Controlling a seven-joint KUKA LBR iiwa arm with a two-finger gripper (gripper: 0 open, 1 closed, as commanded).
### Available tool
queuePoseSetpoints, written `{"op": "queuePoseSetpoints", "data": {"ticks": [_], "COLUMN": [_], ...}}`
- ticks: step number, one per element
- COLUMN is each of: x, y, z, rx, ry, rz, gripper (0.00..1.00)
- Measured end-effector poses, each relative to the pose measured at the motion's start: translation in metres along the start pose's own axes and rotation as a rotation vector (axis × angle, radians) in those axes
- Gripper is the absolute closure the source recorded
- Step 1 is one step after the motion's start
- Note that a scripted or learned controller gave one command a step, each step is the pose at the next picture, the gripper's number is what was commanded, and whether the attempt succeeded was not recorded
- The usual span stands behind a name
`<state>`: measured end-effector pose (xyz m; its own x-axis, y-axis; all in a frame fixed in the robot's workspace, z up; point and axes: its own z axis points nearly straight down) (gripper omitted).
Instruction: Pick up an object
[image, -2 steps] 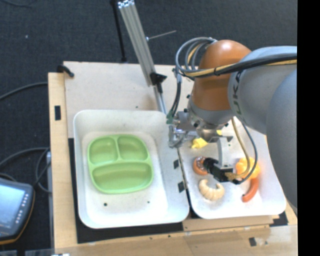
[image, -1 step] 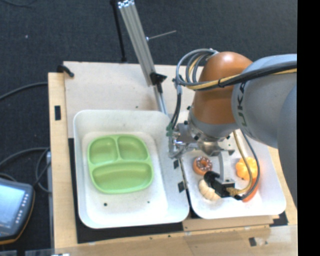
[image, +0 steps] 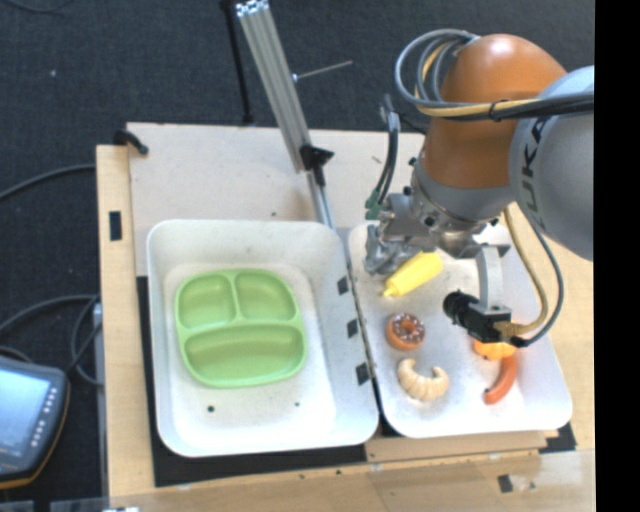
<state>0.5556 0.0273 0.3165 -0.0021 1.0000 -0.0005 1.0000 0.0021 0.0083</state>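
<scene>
My gripper (image: 379, 254) hangs low over the far left part of the right bin (image: 545, 400), close to the wall between the two bins. A yellow corn-like piece (image: 413, 273) lies tilted just to its right, touching or nearly touching it. Nearer the front, a frosted doughnut (image: 405, 330) and a pale croissant (image: 423, 381) lie on the bin floor. A small orange piece (image: 489, 349) and a red-orange chilli-shaped piece (image: 501, 381) lie toward the right. The big orange wrist hides the back of this bin.
The left bin (image: 170, 420) holds a green divided plate (image: 240, 326) at its middle. A slanted metal post (image: 280, 90) rises behind the bins. A bare bench strip runs along the back.
</scene>
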Motion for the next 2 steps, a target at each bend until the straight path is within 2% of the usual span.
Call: {"op": "queuePoseSetpoints", "data": {"ticks": [1,2], "x": [-0.03,-0.029], "y": [-0.047,-0.044], "z": [0.01,-0.001], "rx": [0.009,0.005], "ry": [-0.001,-0.001], "rz": [0.006,-0.003], "gripper": [1.0,1.0]}}
